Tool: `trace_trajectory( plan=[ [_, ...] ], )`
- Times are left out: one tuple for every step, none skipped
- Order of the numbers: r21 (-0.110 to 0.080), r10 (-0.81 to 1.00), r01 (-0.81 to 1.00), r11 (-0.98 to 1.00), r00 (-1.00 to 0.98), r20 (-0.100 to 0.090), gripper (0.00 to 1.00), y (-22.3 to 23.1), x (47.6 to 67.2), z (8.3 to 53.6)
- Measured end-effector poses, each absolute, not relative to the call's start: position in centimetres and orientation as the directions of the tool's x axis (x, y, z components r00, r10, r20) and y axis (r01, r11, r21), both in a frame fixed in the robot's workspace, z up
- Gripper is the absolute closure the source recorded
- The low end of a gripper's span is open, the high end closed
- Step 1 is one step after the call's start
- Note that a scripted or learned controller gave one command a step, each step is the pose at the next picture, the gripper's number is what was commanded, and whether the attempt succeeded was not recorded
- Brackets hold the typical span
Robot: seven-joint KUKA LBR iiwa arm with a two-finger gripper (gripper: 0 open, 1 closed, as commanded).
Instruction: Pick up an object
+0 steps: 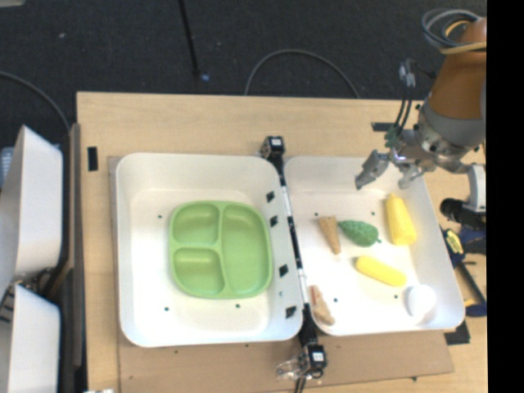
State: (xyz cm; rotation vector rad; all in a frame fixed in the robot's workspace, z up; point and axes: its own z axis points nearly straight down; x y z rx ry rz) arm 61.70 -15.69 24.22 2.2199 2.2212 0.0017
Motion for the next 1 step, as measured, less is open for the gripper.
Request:
trace_trajectory(
  plan=[
    [-0.001,1.0,1.0,0.0,0.0,-0.002,0.0,-16.0,62.5,19.68]
  ],
)
